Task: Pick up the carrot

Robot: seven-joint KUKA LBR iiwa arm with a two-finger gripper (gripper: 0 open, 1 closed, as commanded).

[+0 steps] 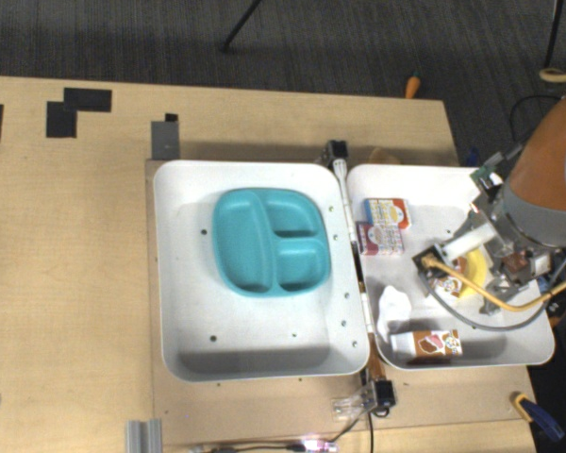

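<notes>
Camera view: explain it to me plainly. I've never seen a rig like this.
One camera looks down at a slant on a wooden bench bearing two shallow white bins. The grey robot arm with an orange band reaches in from the right; its gripper hangs over the right bin. That bin holds a small printed carton, a brown chocolate-milk carton, something white and something yellow under the gripper. The left bin holds a teal divided plastic plate. I cannot tell whether anything is held.
</notes>
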